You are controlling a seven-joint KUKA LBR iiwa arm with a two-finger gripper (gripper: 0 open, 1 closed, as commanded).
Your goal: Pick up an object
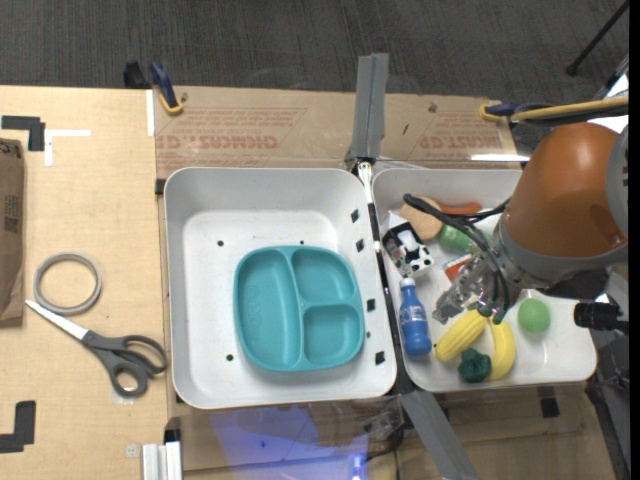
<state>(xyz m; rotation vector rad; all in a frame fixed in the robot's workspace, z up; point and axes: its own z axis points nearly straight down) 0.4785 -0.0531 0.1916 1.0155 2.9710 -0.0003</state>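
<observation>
Right now I am reaching in over the desk (80, 168), and my own arm (565, 203), grey with its orange band, is covering much of the right bin (560, 363), so whatever sits beneath it at the back is lost to me. The left bin (200, 228) is holding a teal divided plate (298, 308), fully in sight. My fingers (478, 293) are hanging low in the right bin, just above the yellow corn cob (460, 335); they are a blurred tangle of metal, and I cannot tell whether they are apart or together, nor whether anything sits between them. Beside the cob a banana (501, 348) is lying with a small dark green piece (475, 366) touching its lower end. A blue bottle (413, 318) is leaning along the bin's left wall, a black-and-white toy (408, 253) above it. A green ball (534, 315) is resting apart, to the right. Out on the desk, scissors (110, 348) and a tape ring (67, 283) are lying.
</observation>
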